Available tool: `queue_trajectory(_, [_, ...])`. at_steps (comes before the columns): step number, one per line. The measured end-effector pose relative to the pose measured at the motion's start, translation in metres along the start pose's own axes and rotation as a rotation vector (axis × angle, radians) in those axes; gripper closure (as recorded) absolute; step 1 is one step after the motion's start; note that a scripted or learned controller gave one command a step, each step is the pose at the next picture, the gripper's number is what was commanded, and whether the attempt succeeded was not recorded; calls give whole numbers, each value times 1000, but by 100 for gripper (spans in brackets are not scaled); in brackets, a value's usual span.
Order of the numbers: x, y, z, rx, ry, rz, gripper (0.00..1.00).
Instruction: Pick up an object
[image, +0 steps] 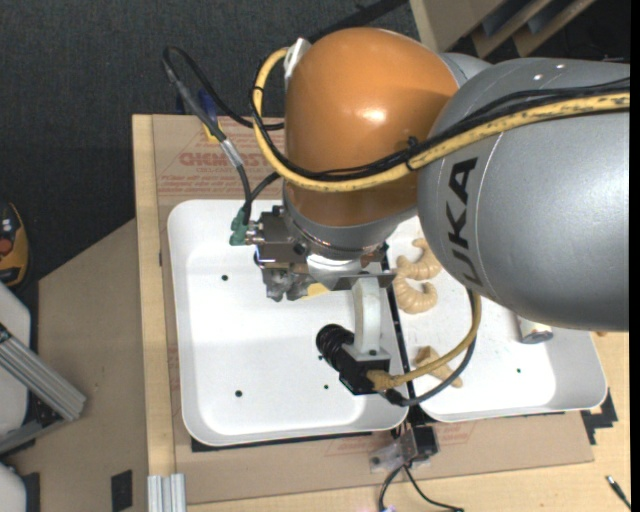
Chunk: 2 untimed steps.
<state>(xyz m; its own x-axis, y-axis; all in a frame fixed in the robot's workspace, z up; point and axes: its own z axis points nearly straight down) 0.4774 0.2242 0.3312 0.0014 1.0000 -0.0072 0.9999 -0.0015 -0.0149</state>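
Arm (420, 170) low over left bin (215, 330), hiding the gripper's grip state: cannot tell. Beige curved pieces (418, 283) lie in right bin (560, 385) near the divider.

A robot lab: white bins (200, 330) on a cardboard-covered bench (150, 300), loose cables (215, 115).

The left bin (215, 330) has open white floor at its left and front; the arm (420, 170) blocks its back and right.
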Motion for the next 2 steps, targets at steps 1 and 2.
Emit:
queue_trajectory(1, [0,2,-26,-17,9,-2,100])
queue_trajectory(2, [0,1,44,-6,4,0,100])
